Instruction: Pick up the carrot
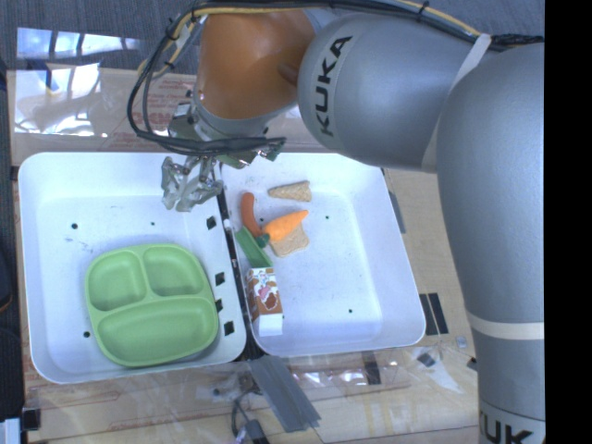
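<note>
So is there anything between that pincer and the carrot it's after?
Nothing blocks it outright. The pincer hangs over the left bin's far edge, and the carrot lies in the right bin, resting on a slice of bread. The low rim between the bins and a sausage lie along the way.

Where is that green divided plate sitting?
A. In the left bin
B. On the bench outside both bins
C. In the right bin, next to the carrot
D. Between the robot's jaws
A: the green plate lies flat on the floor of the left bin, while the carrot and the other food lie in the right bin.
</note>
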Controlling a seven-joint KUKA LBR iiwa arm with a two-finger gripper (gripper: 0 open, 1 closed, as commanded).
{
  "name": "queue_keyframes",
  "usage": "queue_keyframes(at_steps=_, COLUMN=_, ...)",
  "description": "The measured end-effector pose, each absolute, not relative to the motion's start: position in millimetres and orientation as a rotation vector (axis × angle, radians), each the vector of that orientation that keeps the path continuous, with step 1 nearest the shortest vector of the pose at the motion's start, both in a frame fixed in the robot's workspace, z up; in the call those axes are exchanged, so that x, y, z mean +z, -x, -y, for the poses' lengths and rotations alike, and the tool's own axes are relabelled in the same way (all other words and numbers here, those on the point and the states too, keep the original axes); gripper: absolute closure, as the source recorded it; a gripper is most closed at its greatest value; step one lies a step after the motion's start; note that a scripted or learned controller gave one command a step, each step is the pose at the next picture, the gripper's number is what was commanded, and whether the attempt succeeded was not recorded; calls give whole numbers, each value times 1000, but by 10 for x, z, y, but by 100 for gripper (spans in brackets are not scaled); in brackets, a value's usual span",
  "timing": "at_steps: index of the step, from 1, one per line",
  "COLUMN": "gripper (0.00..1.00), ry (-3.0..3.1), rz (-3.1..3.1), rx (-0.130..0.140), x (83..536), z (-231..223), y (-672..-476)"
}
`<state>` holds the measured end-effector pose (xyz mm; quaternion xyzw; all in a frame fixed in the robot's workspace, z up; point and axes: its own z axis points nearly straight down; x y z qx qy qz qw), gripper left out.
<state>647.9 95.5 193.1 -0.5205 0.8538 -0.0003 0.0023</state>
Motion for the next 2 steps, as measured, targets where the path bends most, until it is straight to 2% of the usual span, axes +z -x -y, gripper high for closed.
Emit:
queue_keyframes(at_steps=1, gripper=100, ry=1506, rz=-2749, rx=0, x=2541, z=-1783, y=-6385)
queue_keyframes(at_steps=2, gripper=100, ry=2188, rz=-2256, rx=3, x=2007, z=-2039, y=-5775)
